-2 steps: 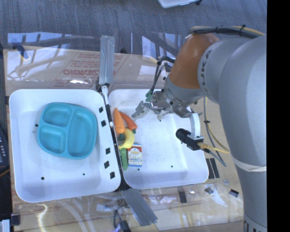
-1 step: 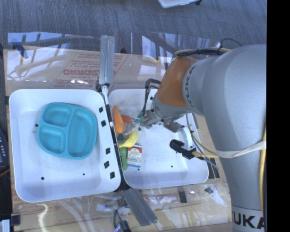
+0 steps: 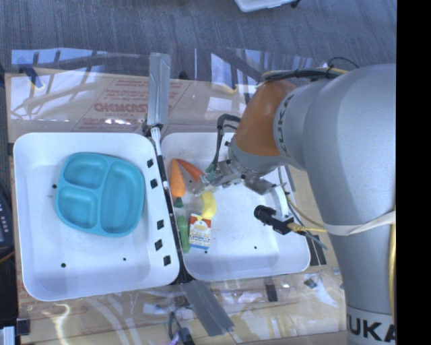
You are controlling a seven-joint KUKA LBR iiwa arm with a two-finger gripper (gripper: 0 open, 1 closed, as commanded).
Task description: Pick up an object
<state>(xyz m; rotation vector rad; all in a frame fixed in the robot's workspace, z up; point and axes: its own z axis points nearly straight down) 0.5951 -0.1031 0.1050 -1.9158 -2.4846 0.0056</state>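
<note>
While jaws' state is unclear, left bin (image 3: pixel 34 222) holds a blue plate (image 3: pixel 100 193).

L bin: shallow white plastic bin (image 3: pixel 30 222) w/ light-blue three-compartment plastic plate (image 3: pixel 101 193) lying flat, nr its centre | under bins: clear plastic sheet (image 3: pixel 101 101) w/ red print on desk | top edge: white flat item (image 3: pixel 266 4), cut off, can't ID
</note>
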